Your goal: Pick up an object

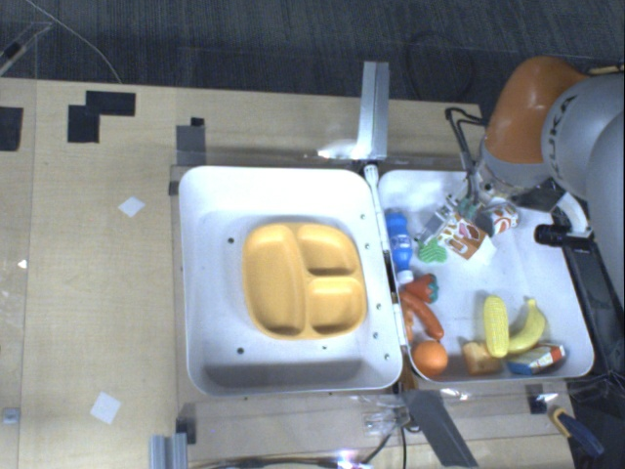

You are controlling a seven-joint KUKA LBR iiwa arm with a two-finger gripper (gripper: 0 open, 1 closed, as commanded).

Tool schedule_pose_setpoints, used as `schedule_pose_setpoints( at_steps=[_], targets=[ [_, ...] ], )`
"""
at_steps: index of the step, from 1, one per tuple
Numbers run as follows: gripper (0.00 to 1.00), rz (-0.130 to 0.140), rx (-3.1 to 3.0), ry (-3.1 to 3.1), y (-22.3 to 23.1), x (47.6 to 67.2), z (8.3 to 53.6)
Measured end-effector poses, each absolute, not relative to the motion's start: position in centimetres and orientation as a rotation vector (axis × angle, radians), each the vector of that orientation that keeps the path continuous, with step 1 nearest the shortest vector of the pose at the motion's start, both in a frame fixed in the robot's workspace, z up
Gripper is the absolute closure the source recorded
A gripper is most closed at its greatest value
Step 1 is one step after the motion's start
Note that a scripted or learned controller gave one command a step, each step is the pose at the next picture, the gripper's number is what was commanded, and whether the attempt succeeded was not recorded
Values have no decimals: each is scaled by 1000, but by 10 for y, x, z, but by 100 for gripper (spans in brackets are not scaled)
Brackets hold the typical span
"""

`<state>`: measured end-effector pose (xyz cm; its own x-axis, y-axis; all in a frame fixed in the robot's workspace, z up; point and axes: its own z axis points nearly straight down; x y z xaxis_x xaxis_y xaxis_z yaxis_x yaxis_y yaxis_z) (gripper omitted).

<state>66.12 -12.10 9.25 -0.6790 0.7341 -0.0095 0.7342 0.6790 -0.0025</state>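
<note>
Pale wooden surface (88, 291) carrying two shallow white plastic bins side by side; dark floor beyond the far edge. Right bin (562, 291) holds the clutter. A small printed carton, white with red and brown markings (467, 234), lies near the far wall, directly under the gripper (470, 206); contact not resolvable, and I cannot tell whether the fingers are apart or together. Just beside the carton: green leafy toy (432, 251), then blue bottle (396, 234) along the dividing wall. Nearer: red sausage-shaped toy (422, 306), orange ball (430, 358), yellow corn cob (496, 323), yellow banana (528, 326). Open floor remains mid-right in this bin. Left bin (210, 213) holds a yellow compartmented tray (303, 277), centred, margins free on all sides.
</note>
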Motion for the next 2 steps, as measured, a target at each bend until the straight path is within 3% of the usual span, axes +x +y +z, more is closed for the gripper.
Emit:
schedule_pose_setpoints(
  at_steps=[1,2],
  targets=[
    [0,3,988,2962,-148,570,94],
    [0,9,1582,2694,-122,535,95]
  ],
)
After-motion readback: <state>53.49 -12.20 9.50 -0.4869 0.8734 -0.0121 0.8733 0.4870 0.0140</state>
